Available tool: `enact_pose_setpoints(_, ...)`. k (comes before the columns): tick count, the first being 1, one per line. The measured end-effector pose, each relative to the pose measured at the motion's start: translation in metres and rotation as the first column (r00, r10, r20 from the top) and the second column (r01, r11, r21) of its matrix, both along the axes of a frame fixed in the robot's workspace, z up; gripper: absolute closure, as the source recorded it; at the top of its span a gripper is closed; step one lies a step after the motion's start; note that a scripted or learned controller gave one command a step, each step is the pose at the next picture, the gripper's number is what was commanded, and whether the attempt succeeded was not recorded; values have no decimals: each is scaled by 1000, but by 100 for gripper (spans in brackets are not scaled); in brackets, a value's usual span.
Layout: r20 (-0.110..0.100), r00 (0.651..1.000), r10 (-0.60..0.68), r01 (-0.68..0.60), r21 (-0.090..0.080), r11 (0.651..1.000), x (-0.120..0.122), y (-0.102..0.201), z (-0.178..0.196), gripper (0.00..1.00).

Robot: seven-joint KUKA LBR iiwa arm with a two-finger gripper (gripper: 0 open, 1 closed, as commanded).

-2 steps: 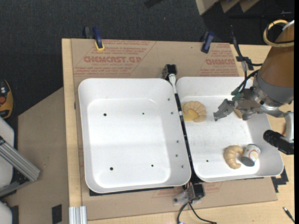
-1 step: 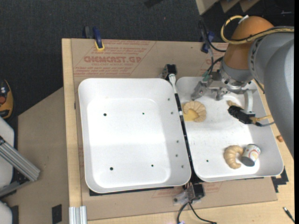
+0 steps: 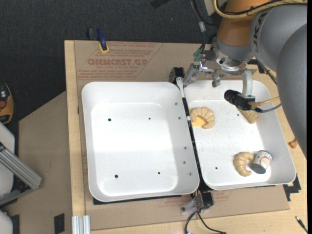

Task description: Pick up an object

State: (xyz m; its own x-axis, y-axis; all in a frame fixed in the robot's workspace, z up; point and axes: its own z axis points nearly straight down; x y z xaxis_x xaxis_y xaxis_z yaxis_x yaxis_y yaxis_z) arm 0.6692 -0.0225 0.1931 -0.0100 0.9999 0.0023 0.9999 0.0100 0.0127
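Near the right bin's [image 3: 278,130] left wall lies a tan, ridged, curled croissant [image 3: 203,117]; the pincer [image 3: 214,77] hangs open.

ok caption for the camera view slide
End effector above the right bin, which holds two croissants and a small can.

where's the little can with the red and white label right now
The small red-and-white labelled can lies in the right white bin, near its front right corner, touching a tan croissant-shaped pastry.
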Motion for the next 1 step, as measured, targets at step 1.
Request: enact_pose_setpoints(1,2,1000,-3,3,-1,1000,-1,47,108,0)
